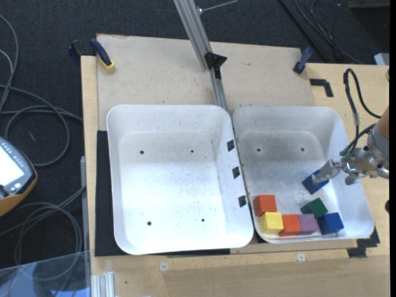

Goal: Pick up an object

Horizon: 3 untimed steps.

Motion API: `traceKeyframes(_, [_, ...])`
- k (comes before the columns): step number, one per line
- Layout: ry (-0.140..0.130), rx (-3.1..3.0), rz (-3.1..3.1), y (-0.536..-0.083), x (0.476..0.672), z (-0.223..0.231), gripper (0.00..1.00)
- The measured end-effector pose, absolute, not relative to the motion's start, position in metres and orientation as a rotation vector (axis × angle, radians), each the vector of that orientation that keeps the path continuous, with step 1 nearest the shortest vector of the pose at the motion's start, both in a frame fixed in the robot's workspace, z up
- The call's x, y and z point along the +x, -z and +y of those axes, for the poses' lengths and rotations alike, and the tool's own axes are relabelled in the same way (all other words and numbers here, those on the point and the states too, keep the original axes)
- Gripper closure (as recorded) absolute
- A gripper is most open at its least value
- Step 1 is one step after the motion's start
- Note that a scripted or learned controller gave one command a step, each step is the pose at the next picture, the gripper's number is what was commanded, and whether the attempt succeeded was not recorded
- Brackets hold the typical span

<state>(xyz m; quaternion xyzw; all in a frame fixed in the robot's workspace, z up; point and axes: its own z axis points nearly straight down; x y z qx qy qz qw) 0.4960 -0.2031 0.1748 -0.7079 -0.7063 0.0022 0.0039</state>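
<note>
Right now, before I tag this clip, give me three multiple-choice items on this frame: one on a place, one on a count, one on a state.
1. Where do the loose blocks lie?
A. left bin, far corner
B. right bin, near edge
C. on the bench

2. How many yellow blocks lie there?
A. none
B. one
C. three

3. What is at the gripper's fingertips?
A. a blue block
B. an orange block
C. nothing

Answers:
1 B: the blocks, among them the orange block and the purple block, sit along the near edge of the right bin.
2 B: a single yellow block sits there.
3 A: a blue block sits between the fingertips of the gripper, off the bin floor.
</note>
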Motion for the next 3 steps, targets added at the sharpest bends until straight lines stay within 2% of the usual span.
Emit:
traceKeyframes(1, [-0.004, -2.216, -2.217, -0.095, 0.519, -0.217, 0.0])
traceKeyframes(2, [0.003, -2.22, -2.222, -0.11, 0.521, -0.217, 1.0])
traceKeyframes(3, [0.012, -2.216, -2.236, -0.188, 0.563, -0.159, 1.0])
